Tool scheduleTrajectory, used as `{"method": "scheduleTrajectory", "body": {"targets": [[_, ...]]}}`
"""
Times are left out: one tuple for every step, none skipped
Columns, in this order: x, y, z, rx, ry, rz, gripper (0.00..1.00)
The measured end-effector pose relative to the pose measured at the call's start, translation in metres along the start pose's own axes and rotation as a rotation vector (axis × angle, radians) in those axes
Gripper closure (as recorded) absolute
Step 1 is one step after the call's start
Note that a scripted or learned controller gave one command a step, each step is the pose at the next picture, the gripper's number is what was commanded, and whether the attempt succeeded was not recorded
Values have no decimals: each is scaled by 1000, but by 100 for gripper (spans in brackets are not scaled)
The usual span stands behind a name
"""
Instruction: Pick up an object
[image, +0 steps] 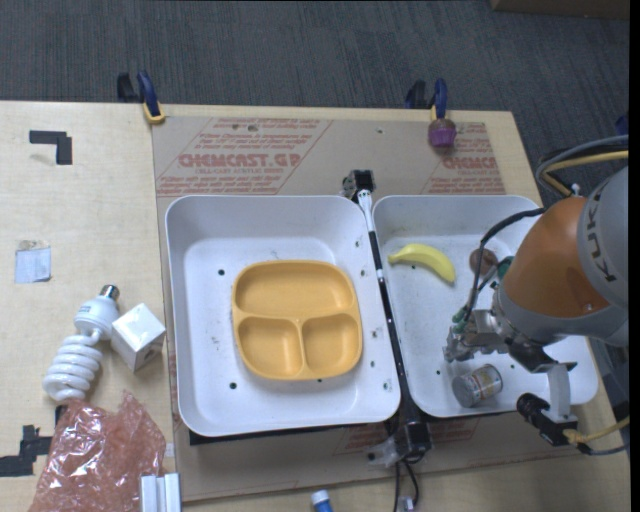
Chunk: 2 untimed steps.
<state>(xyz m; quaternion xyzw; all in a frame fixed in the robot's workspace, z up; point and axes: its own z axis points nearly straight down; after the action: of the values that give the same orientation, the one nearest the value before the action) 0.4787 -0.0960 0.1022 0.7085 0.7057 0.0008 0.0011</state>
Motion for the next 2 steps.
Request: {"method": "scheduleTrajectory", "body": {"targets": [[69,47,-90,1,0,-6,100],[69,47,-90,1,0,-6,0]]}}
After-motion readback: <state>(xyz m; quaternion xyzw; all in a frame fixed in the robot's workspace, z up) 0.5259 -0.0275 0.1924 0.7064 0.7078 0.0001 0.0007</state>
